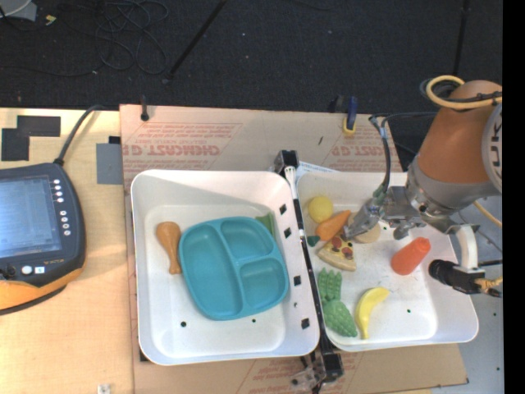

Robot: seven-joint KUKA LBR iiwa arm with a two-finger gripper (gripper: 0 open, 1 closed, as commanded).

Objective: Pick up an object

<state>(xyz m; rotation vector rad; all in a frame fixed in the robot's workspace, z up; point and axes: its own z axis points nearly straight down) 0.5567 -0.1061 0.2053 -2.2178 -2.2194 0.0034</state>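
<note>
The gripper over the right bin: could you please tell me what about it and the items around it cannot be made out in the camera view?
- Gripper: small and blurred against the clutter, so the state of its jaws and any hold are unclear.
- Pale item beneath it: partly covered by the gripper, kind unclear.
- Green thing in the left bin: mostly hidden behind the blue tray.
- Arm: cut off by the right edge.

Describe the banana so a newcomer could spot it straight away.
Look in the right bin, the one the arm reaches into. Near its front edge lies the banana, just right of the green leafy vegetable. It is the only curved yellow piece; the yellow lemon at the back is round.
</note>
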